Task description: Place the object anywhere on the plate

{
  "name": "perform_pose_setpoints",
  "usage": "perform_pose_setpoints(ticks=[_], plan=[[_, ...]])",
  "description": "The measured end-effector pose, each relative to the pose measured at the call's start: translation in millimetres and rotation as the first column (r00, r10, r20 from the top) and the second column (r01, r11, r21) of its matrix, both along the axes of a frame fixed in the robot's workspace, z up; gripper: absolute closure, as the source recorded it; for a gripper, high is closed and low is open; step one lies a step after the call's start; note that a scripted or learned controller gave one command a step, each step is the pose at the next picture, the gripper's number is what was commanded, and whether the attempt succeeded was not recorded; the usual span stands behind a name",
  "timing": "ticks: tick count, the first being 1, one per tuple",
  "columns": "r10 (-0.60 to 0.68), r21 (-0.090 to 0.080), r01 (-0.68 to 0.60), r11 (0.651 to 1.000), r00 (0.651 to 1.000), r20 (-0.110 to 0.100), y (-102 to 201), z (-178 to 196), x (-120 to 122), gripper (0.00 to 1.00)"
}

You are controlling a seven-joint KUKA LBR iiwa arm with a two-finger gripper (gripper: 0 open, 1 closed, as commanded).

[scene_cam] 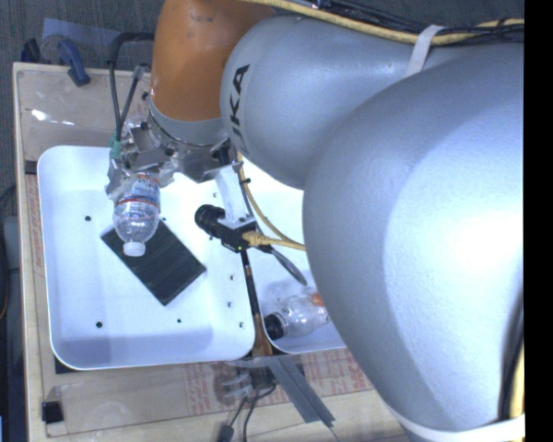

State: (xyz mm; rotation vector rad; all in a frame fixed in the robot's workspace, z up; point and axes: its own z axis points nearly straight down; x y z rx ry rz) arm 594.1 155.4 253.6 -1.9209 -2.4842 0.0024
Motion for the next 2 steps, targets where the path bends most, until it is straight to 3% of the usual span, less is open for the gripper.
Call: perform_pose_setpoints(ticks=[1, 2], plan=[[0.104, -0.001, -0.104, 0.995, 0.995, -0.001, 20, -52, 31, 1.0], [0.157, 0.0, -0.157, 0.988, 0.988, 0.002, 27, -35, 59, 1.0]])
